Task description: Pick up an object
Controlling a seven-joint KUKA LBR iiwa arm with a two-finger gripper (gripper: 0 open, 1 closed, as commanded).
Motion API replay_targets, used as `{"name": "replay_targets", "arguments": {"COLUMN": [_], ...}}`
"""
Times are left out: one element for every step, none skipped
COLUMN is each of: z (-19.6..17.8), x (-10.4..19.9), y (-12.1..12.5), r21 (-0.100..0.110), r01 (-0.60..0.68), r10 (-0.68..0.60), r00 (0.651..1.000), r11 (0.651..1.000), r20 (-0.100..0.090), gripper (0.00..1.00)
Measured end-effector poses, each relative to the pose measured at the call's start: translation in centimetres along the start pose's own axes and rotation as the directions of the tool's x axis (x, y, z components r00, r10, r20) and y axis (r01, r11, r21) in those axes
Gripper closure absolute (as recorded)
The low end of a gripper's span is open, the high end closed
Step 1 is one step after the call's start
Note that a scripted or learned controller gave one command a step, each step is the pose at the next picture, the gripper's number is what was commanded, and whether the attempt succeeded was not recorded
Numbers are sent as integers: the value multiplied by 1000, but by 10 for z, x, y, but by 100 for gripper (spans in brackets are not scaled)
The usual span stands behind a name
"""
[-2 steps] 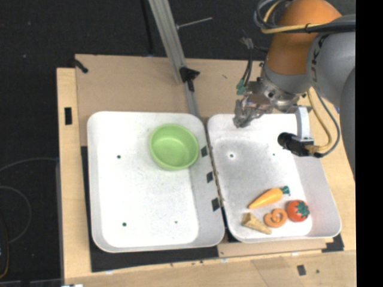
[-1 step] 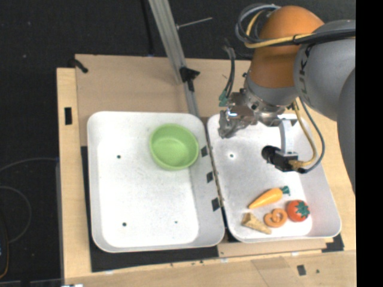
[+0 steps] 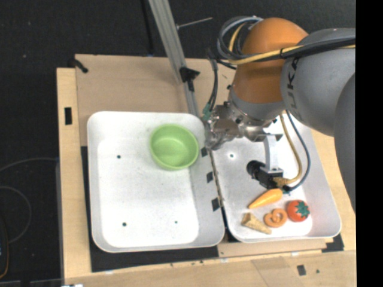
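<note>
We hover gripper (image 3: 216, 137) over right white bin's (image 3: 320, 187) left rim, grip state unreadable; small orange plastic carrot (image 3: 265, 198) waits near front edge, likely target.

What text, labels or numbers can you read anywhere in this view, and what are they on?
"UKA": dark letters running down the grey arm beside the orange band, partly cut off by the arm's curve; presumably part of the KUKA brand name.
No readable text on the green bowl, the toy carrot, the toy tomato or the white bins.
</note>
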State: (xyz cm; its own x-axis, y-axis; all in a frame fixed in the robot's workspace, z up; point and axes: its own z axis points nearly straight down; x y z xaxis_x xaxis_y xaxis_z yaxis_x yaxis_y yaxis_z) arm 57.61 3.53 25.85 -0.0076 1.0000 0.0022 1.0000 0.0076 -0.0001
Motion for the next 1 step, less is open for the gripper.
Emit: {"name": "replay_targets", "arguments": {"z": [16], "x": [41], "y": [-22], "r21": [1], "r01": [-2], "r10": [2], "r00": [1000], "r11": [1000], "r20": [2], "gripper": [100]}}
